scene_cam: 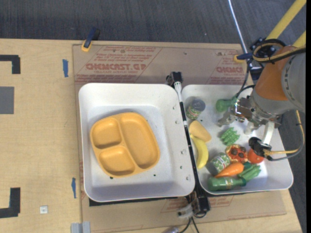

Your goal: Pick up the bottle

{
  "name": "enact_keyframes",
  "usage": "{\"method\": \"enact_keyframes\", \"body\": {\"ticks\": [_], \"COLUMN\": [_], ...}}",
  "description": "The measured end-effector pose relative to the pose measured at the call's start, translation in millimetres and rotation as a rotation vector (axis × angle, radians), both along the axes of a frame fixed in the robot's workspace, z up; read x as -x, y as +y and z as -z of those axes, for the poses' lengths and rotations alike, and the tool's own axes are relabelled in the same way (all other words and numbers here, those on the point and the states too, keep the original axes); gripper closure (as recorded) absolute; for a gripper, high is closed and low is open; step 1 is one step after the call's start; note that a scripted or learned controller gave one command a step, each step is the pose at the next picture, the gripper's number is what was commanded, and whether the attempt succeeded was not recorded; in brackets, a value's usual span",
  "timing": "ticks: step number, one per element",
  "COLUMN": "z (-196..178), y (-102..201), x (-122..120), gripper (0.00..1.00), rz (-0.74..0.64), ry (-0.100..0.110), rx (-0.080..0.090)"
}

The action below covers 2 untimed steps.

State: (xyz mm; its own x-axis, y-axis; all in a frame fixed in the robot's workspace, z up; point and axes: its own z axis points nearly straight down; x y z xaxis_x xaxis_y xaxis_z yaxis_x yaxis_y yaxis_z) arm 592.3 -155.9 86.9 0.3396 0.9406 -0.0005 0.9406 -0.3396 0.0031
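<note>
Tool [236, 111] grip state cannot be told. Green bottle [226, 183] lies well below it. Cardboard [146, 64] left of the tool reads "CHEMCAST GP".

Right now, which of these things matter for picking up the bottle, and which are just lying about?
For the job: green bottle, lying at the right bin's near edge; gripper.
Lying about: banana, carrot, can, yellow plate in the left bin.

Grey arm [286, 81] from right, wrist angled down-left.
</note>
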Motion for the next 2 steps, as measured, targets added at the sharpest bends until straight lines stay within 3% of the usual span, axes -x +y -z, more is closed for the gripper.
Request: {"method": "enact_keyframes", "body": {"ticks": [1, 2], "z": [0, 0], "y": [6, 49], "x": [55, 93], "gripper": [0.0, 0.0], "rz": [0.203, 0.515], "ry": [-0.003, -0.003], "rx": [0.0, -0.002]}}
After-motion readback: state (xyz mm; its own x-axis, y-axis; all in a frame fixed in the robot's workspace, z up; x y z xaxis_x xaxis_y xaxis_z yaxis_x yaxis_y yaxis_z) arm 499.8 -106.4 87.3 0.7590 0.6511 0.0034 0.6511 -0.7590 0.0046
